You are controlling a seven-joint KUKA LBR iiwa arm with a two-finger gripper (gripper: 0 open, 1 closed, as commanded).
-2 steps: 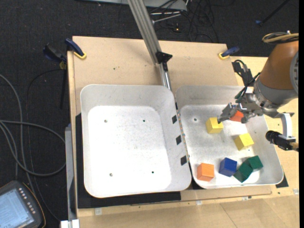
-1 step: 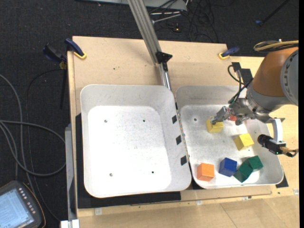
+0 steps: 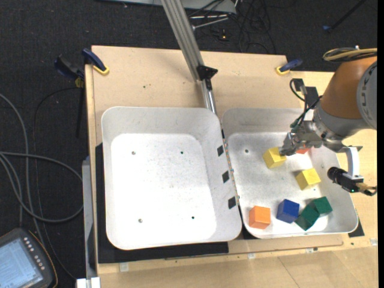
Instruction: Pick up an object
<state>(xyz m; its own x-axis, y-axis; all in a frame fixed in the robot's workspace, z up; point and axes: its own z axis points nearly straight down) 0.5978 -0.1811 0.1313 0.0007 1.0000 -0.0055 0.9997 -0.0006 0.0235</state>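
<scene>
camera view: hand [image 3: 290, 147] low beside yellow block [image 3: 274, 158]

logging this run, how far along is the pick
Done: the claw is down in the right bin, right beside a yellow block. In hand: nothing visibly lifted; that block sits on the bin floor. Left: grip and raise a block. The other yellow block, orange, blue and green blocks lie untouched.

Matt speckled white plastic bins [image 3: 162, 233], pale raw-wood bench [image 3: 156, 77]
</scene>
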